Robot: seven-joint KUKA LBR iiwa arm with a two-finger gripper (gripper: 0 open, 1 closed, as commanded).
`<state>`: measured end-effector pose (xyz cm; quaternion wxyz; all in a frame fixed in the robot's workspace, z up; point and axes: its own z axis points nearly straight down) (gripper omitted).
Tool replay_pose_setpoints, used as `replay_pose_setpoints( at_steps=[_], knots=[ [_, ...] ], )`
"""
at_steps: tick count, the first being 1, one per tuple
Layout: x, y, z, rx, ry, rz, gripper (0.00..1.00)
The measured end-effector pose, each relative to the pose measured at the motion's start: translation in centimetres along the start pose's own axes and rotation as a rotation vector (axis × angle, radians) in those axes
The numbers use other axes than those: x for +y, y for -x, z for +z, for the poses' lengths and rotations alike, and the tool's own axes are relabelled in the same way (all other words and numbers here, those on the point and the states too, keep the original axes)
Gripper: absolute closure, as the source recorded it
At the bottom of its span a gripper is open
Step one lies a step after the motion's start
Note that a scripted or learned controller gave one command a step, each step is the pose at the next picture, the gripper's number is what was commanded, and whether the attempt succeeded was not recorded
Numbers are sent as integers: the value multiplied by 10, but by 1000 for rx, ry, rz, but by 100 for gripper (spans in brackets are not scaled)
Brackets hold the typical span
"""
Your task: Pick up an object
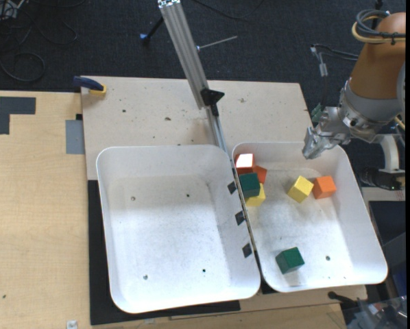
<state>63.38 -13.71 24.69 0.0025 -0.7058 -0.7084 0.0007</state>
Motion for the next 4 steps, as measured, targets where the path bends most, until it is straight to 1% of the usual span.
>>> replay_pose_setpoints(
  at_steps=[1, 3, 4],
  knots=[
    [-5, -46, 8, 0, 0, 0, 100],
    [-37, -138, 30, 0, -2, 0, 100],
    [-53, -193, 37, 0, -2, 0, 100]
  ],
)
